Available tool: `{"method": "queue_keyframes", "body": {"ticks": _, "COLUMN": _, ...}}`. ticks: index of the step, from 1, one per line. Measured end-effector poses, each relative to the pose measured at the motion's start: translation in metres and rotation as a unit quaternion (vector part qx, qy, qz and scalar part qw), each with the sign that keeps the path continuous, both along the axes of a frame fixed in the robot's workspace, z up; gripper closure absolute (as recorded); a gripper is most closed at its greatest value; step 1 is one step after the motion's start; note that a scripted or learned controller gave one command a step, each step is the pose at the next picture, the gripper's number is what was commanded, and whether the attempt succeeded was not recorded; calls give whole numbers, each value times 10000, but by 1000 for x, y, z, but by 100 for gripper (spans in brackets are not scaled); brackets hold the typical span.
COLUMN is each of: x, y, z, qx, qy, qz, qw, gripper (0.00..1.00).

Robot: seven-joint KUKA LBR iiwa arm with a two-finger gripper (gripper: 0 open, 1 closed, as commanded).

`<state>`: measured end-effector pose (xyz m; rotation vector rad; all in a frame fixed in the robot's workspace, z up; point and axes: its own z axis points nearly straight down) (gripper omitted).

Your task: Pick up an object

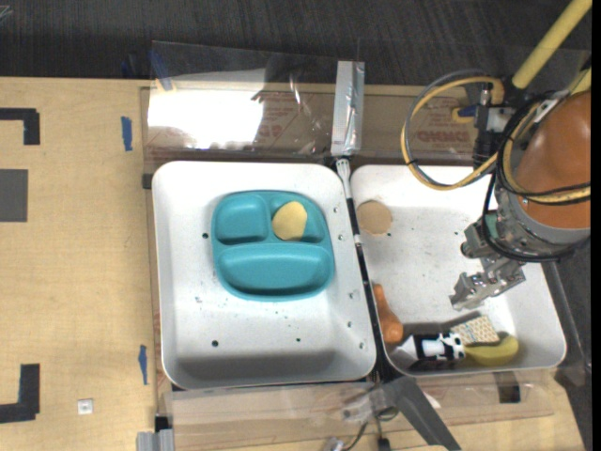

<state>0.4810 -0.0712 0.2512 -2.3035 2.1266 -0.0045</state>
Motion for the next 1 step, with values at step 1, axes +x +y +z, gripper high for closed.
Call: {"method": "queue_keyframes", "body": {"ticks": 1, "x": 1, "y": 2, "z": 10, "qx": 20, "qy": -16, "qz": -14, "qw": 10000, "gripper": 100}}
